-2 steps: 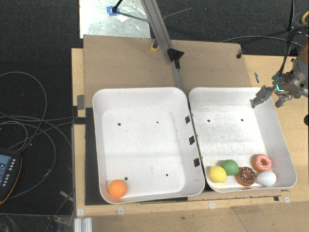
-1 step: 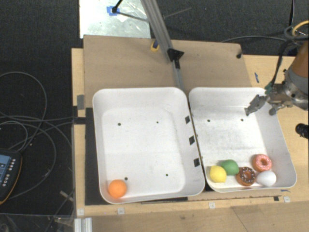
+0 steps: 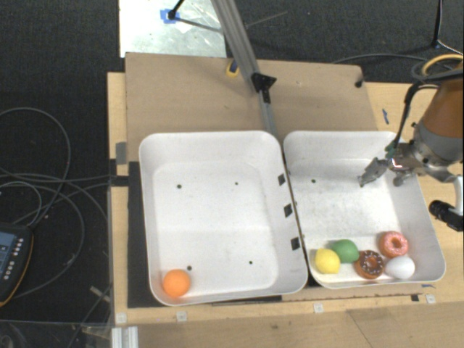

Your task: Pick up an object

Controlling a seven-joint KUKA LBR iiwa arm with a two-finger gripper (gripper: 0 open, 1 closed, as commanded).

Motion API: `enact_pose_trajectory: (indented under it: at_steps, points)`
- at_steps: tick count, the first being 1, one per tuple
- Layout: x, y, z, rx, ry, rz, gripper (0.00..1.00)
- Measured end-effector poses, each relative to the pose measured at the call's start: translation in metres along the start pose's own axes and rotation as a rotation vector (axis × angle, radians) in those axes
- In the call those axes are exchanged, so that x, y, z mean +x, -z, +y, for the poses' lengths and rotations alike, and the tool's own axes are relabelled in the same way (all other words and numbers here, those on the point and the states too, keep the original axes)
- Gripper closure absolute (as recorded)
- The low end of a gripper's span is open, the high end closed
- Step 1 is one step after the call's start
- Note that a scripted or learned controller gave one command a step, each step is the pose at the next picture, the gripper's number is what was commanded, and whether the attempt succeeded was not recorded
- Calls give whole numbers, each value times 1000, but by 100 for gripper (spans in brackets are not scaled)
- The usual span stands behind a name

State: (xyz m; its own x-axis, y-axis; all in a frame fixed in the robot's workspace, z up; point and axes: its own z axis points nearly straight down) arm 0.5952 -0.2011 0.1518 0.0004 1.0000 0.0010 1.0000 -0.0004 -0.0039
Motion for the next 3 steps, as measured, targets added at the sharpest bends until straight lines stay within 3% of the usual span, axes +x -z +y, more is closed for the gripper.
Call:
enact_pose_trajectory:
  at_steps: [1, 2, 3]
  points:
    - [0, -63, 1, 0, 0, 0, 0]
    - [-1, -48, 3, -8, 0, -2, 100]
    - [-3, 15, 11, -13, 5, -4, 100]
